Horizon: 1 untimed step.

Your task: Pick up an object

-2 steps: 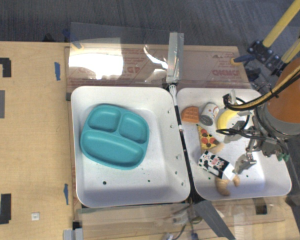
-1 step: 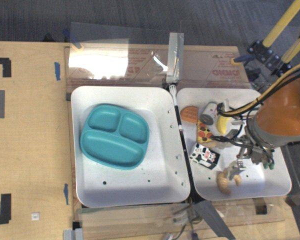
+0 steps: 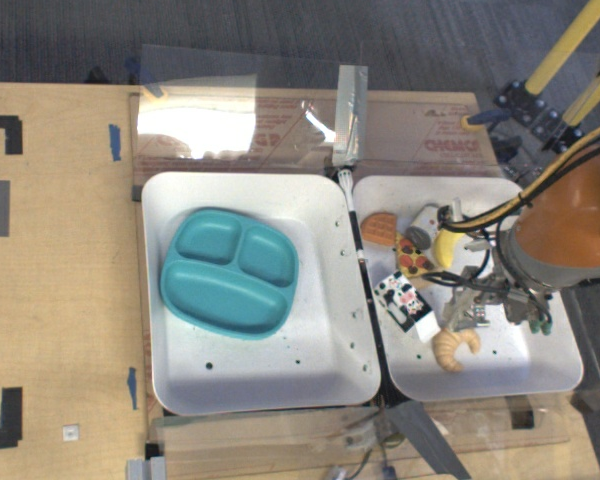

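The croissant [image 3: 454,347] lies nearest me, on the floor of the right bin [image 3: 560,373], close to its front wall. Just above the croissant hangs the gripper [image 3: 470,311]; it is a tangle of metal and cable from here, so I cannot tell whether it is spread or pressed together, and nothing shows between its tips. Left of the croissant rests a black-and-white patterned card [image 3: 404,300]. Beyond the croissant sit a red spotted piece [image 3: 412,259], a yellow object [image 3: 445,248] and an orange-brown round [image 3: 379,229]. Far left of the croissant, the left bin [image 3: 180,378] carries a teal divided plate [image 3: 229,272].
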### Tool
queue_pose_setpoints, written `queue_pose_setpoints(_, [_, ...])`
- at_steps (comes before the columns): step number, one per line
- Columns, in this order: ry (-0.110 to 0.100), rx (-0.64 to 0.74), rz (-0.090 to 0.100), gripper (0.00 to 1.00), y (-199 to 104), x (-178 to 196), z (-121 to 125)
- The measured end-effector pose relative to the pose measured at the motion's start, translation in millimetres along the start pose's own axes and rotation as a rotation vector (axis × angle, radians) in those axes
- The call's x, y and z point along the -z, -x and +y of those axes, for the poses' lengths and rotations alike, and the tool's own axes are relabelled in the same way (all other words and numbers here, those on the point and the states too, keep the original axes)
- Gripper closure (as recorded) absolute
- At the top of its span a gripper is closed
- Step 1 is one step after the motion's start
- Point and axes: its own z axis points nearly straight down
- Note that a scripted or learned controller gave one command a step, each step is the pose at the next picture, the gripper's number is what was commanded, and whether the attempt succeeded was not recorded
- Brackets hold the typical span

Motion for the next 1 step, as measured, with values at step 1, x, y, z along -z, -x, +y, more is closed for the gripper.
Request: queue_pose_setpoints(1, [0.001, -0.412, 0.019, 1.0, 3.1, 71.2, 71.1])
